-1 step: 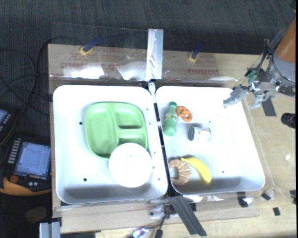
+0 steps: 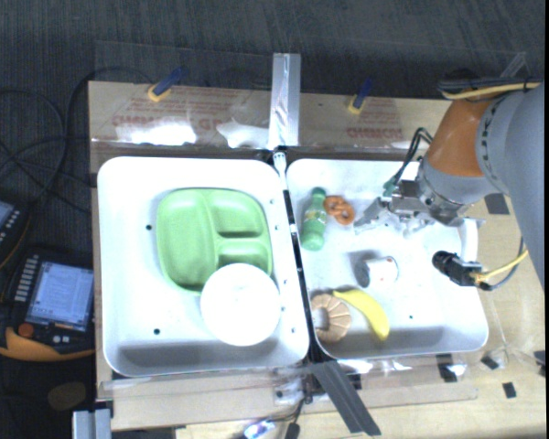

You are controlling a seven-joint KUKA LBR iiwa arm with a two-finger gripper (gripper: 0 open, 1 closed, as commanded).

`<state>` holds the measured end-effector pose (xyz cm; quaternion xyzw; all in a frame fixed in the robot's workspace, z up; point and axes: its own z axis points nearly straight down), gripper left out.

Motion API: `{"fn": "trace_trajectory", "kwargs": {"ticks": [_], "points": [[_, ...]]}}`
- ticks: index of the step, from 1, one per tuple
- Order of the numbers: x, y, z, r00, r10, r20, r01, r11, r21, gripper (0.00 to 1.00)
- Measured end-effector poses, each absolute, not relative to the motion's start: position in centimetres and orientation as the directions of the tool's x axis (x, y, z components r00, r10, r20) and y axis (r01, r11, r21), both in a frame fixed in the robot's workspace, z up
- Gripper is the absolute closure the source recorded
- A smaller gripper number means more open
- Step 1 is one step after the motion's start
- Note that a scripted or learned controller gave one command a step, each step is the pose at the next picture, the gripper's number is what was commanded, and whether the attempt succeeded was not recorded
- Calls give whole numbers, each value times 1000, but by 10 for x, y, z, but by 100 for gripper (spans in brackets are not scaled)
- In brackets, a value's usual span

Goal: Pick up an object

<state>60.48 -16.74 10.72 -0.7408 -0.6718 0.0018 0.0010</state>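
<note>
Left bin (image 2: 119, 245) has a green divided tray (image 2: 197, 231) w/ a white round plate (image 2: 241, 303) overlapping its lower right corner. Right bin (image 2: 439, 337), just beside it: a green bottle (image 2: 313, 229) w/ an orange cap lies along the left wall, nearly upright in the view. An orange pretzel-like thing (image 2: 340, 210) sits touching or just beside the bottle's top. Near the bottom edge, a tan round pastry (image 2: 333, 315) w/ a yellow banana (image 2: 371, 310) right against it. A small white cup (image 2: 378, 269) lies on its side mid-bin, apart from the rest. The gripper (image 2: 390, 216) hangs above the cup, upper middle of the right bin, arm coming in from the right. Fingers look spread a bit, nothing between them, but that's hard to make out for sure.
</note>
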Motion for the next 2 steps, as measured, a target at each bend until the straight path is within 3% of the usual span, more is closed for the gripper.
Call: {"fn": "trace_trajectory", "kwargs": {"ticks": [1, 2], "points": [[591, -170, 90, -13, 1000, -4, 1000, 13, 9, 0], [592, -169, 100, -13, 1000, -2, 1000, 13, 12, 100]]}}
